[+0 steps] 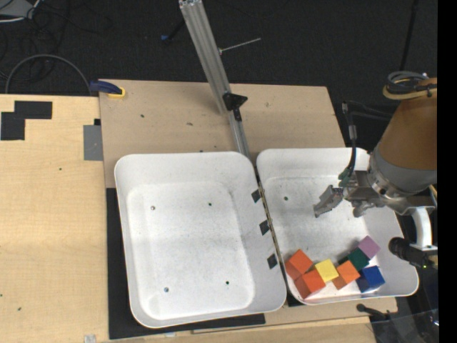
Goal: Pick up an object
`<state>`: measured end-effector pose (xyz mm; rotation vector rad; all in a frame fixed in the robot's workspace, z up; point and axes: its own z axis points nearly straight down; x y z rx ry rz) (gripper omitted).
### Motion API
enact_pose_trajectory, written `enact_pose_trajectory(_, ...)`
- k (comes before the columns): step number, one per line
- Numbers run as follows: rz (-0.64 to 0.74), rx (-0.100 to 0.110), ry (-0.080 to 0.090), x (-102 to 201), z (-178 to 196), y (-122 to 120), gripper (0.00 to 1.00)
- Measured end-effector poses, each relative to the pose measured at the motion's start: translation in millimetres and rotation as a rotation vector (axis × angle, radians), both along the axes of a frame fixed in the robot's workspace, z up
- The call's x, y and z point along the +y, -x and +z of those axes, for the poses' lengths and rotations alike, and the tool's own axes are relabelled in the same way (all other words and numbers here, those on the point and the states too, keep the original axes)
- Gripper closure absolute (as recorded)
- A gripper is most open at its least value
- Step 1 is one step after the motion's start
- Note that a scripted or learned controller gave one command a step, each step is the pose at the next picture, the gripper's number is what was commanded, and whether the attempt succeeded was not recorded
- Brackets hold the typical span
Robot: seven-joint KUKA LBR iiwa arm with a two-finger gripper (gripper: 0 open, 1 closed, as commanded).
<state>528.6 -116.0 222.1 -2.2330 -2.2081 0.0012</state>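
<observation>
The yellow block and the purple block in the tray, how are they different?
The yellow block sits mid-cluster, touching orange blocks on both sides; the purple block lies at the cluster's upper right, nearer the gripper. Yellow looks brighter, purple paler. Both are small cubes in the right bin.

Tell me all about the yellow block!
The yellow block is a small cube, plain and solid-coloured, maybe painted wood. It lies in the right bin, near the front edge, packed into a cluster of blocks. An orange block sits on its left and another orange block on its right. Nothing grips it.
</observation>
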Motion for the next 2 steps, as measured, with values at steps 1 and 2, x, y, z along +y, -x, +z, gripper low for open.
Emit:
enact_pose_trajectory(1, -0.002, 0.0, 0.0, 0.0, 0.0, 0.0, 0.0)
enact_pose_trajectory(2, -0.003, -0.001, 0.0, -0.2, 0.0, 0.0, 0.0)
